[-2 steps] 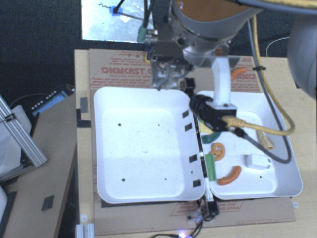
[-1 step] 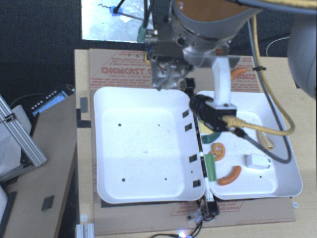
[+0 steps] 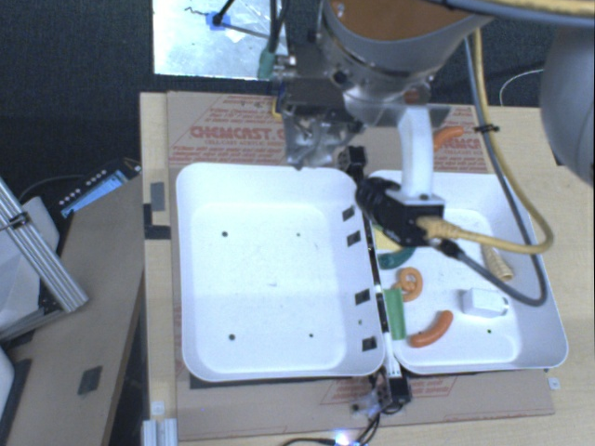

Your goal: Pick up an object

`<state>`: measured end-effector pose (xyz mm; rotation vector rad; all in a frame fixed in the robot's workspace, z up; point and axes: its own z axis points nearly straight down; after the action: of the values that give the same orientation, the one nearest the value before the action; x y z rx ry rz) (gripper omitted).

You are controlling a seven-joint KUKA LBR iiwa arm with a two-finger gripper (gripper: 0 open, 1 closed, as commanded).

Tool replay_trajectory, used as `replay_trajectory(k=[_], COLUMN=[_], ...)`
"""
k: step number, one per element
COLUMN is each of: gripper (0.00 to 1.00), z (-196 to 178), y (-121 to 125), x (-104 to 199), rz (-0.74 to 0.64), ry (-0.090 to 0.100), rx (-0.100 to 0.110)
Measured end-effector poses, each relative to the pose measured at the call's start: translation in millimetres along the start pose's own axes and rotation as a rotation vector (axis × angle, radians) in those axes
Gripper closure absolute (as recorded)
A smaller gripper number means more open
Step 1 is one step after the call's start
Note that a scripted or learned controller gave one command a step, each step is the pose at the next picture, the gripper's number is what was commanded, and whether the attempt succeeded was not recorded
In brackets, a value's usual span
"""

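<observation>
The gripper (image 3: pixel 321 151) is hanging over the far rim of the left bin (image 3: pixel 265 268) — whether it is wide or narrow I cannot tell. The objects are lying in the right bin (image 3: pixel 530 342), toward the near right of the gripper: a pretzel (image 3: pixel 409 282), an orange sausage (image 3: pixel 432 329) angled across the floor, a green stick (image 3: pixel 396 312) along the divider, a white block (image 3: pixel 482 302). Open floor is surrounding the sausage — probably the easiest target.

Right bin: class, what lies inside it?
In the right bin: an orange sausage shape, a green stick, a pretzel-like ring, a white block. The arm covers its far part.
</observation>
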<state>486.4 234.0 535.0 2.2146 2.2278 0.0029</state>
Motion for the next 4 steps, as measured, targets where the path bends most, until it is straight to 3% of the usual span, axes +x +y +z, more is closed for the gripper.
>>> replay_trajectory(k=[4], gripper=[1.00], z=[0.0], y=[0.0], x=[-0.1], rz=[0.000], ry=[0.000], rx=[0.000])
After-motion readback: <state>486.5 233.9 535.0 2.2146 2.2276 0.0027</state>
